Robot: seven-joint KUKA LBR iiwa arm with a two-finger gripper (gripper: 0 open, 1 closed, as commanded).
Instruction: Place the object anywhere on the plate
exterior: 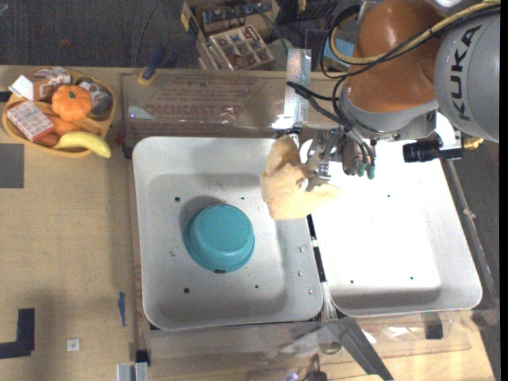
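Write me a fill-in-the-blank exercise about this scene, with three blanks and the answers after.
1. The plate lying in the left bin is coloured ____.
2. The tan soft object hangs over the ____ edge of the left bin, at the gripper.
3. In the bowl at the bench's far left, the yellow fruit is a ____.

Answers: teal; right; banana

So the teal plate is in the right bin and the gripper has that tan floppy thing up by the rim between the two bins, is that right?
Not quite. The camera view shows the teal plate in the left bin, not the right bin. The rest holds: the gripper has the tan floppy thing up by the rim between the two bins.
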